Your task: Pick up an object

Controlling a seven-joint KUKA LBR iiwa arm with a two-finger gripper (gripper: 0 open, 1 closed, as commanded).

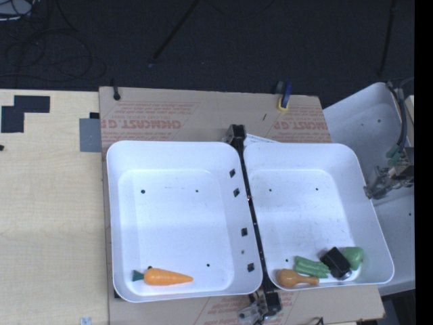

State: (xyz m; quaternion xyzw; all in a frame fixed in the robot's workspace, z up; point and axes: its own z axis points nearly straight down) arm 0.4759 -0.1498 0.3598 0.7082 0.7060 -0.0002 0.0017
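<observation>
An orange toy carrot [167, 277] with a green top lies flat at the front edge of the left bin [128, 161], pointing right. In the front right corner of the right bin [304, 158], several small things are bunched together. A green pod-shaped toy [310, 266] lies beside a tan pear-shaped toy [296, 279]. A black block [336, 263] rests against a light green piece [354, 254]. The black block partly covers both green things.
Both bins sit on a cardboard sheet [169, 114] on the wooden bench [47, 202]. A black strip with clips [245, 208] runs between the bins. A blue and yellow clamp [284, 97] stands at the back. A grey plate with cables [396, 168] is at the right.
</observation>
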